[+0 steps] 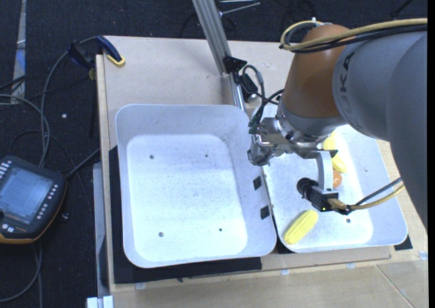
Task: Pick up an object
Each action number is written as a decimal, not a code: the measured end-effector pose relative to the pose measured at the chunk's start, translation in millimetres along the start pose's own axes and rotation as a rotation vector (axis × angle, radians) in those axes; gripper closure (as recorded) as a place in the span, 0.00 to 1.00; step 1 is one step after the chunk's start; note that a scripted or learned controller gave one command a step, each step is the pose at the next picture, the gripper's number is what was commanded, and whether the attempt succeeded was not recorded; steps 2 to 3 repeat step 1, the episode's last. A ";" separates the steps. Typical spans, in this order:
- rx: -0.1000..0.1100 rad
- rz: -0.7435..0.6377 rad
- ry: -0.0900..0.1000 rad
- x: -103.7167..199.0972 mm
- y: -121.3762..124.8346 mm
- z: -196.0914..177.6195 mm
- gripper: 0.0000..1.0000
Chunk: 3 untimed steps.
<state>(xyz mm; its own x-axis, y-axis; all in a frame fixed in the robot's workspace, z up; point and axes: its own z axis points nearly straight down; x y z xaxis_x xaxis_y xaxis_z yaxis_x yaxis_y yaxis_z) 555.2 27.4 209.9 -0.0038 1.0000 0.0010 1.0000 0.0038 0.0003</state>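
A yellow corn-cob-shaped object [300, 226] lies near the front of the right bin [370, 221]. Further back in that bin a yellow piece [338, 161] and an orange piece [337, 179] peek out from behind the arm's wrist hardware. My gripper [260, 152] hangs low at the right bin's left wall, close to the divide between the two bins, under the orange band [314, 72]. It is well left of and behind the corn-shaped object. The wrist hides much of the gripper's tip.
The left bin [183, 191] sits beside the right one. A slanted aluminium pole [212, 24] rises behind the bins. A blue and yellow clamp [103, 52] grips the bench's back left corner. A teach pendant [24, 198] lies on the floor at left.
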 end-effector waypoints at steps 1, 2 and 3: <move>0.000 -0.002 0.000 57.7 -7.9 -5.4 1.00; 0.000 -0.002 0.000 57.7 -7.9 -5.4 1.00; 0.000 -0.002 0.000 57.7 -7.9 -5.4 1.00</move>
